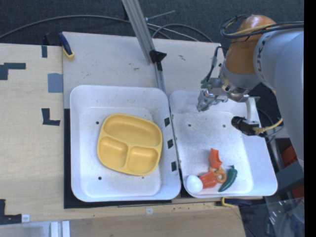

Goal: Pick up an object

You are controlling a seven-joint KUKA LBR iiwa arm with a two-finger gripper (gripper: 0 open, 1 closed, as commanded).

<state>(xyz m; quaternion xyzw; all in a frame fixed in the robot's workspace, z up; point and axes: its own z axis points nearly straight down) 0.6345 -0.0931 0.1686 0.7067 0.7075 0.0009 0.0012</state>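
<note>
Here the arm [266,48] reaches in from the right, orange band up top, wrist bent down w/ gripper [204,104] over the far edge of the right bin [256,154]. Open or closed: can't tell. Objs lie well apart, near corner: white egg [194,183], orange pieces [213,168], green pepper [229,178]. Yellow tray [130,144] sits in left bin [81,147].

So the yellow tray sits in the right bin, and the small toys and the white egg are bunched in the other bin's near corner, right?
Not quite. The camera view shows the yellow tray in the left bin, not the right. The toys and white egg are indeed bunched in the other bin's near corner.
</note>
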